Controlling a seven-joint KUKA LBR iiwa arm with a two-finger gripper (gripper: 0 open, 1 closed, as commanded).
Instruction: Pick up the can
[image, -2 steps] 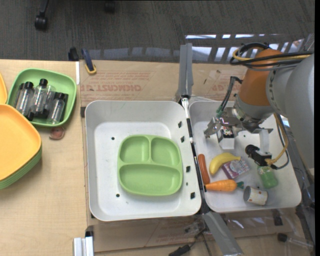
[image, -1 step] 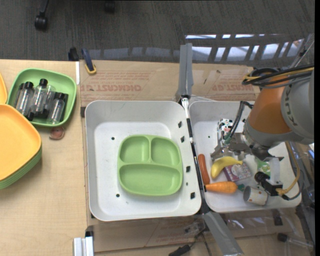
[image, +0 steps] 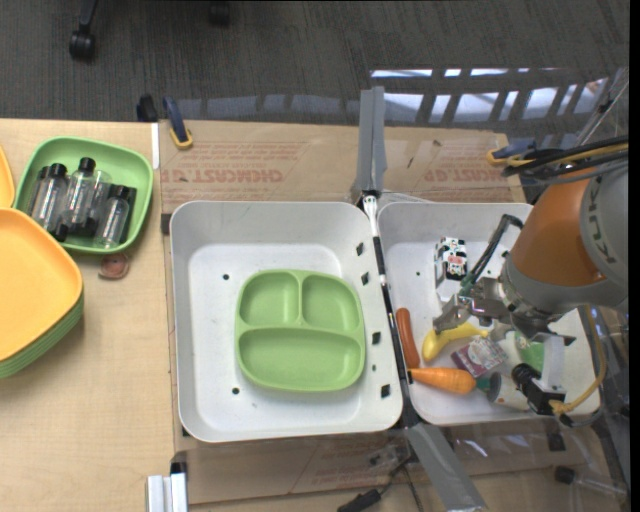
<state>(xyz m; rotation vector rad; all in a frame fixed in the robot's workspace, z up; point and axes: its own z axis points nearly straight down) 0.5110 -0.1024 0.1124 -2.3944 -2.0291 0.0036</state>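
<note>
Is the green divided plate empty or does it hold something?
Empty: all three compartments of the green plate in the left bin show bare.

plate (image: 300, 332) green | carrot (image: 443, 379) orange | banana (image: 445, 339) yellow | bins (image: 200, 300) white

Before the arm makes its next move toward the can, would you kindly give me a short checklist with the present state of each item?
1. Can located: cannot tell; a small white can-like object with dark markings lies in the right white bin, its identity unsure.
2. Gripper over the right bin: ok.
3. Gripper at that object: not ok; it sits lower, near the yellow banana.
4. Clutter beside the gripper: not ok; the orange carrot and red sausage lie close.
5. Green divided plate away in the left white bin: ok.
</note>
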